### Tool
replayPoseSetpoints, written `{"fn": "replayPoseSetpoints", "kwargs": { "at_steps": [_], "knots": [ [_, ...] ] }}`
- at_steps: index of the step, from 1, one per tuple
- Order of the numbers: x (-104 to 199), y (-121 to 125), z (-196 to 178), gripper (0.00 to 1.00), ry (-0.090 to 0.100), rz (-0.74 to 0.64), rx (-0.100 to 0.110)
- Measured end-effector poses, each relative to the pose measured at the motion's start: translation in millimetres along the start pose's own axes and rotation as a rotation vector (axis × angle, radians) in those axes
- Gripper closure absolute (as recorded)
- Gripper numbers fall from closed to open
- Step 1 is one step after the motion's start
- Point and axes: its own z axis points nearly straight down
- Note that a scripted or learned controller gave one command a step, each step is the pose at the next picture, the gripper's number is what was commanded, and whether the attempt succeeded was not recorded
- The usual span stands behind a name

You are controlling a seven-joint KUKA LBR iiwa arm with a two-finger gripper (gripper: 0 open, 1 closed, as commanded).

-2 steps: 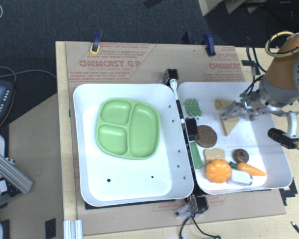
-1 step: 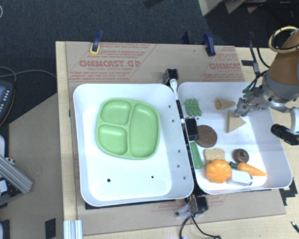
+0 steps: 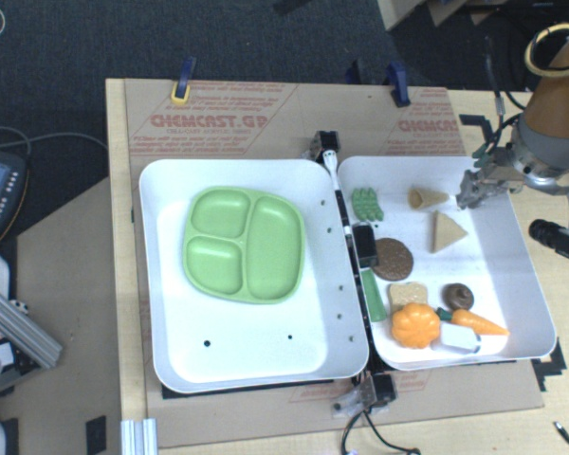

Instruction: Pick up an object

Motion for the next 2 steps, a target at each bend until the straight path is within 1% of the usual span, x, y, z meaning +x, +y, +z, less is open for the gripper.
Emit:
{"fn": "replayPoseSetpoints", "kwargs": {
  "at_steps": [1,2],
  "knots": [
    [-6,3,-45,1.0,-0.001,0.0,-0.001],
    [-6,4,-78,1.0,0.0,0.0,-0.001]
  ]
}}
